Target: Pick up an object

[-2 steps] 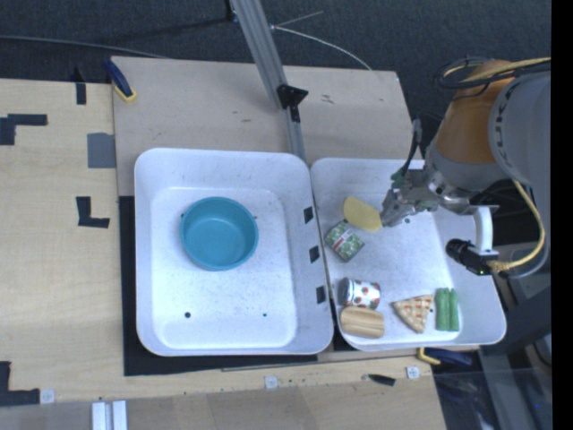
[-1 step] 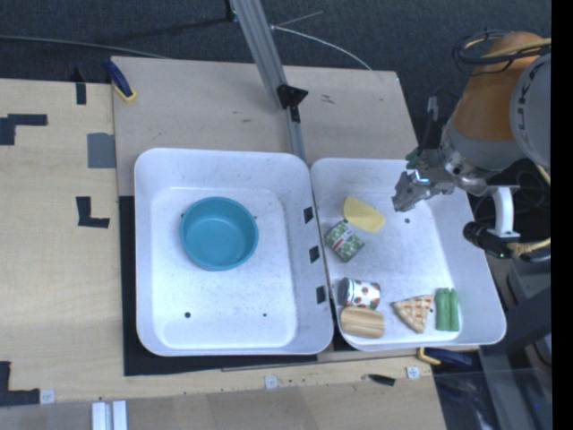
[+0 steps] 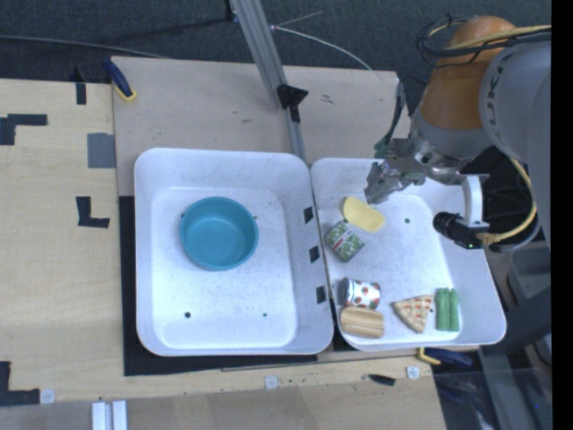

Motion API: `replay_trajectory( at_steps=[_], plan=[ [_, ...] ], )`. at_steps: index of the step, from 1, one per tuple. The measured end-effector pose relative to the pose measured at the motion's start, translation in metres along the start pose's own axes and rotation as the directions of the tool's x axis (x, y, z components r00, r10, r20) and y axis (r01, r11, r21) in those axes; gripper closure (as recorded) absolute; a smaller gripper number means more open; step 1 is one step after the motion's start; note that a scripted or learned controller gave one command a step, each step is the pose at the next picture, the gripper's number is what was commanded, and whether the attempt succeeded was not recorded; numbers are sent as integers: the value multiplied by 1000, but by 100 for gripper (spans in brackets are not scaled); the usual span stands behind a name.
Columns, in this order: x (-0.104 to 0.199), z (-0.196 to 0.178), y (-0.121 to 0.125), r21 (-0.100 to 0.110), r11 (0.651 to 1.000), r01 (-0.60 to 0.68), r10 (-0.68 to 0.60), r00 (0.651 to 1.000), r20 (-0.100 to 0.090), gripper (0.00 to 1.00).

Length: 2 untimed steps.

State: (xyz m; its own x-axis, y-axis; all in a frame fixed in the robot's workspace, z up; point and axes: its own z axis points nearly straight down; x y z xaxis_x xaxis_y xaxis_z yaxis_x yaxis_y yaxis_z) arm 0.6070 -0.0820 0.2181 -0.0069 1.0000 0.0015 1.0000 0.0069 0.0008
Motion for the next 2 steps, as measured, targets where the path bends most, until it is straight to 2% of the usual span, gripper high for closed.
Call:
replay_trajectory(
  at_steps=[1, 2],
  plan=[
    [48, 5, 13, 2, 1000, -1, 1, 1000, 0, 100],
    [106, 2, 9, 3, 1000, 0, 0, 1000, 0, 100]
  ],
)
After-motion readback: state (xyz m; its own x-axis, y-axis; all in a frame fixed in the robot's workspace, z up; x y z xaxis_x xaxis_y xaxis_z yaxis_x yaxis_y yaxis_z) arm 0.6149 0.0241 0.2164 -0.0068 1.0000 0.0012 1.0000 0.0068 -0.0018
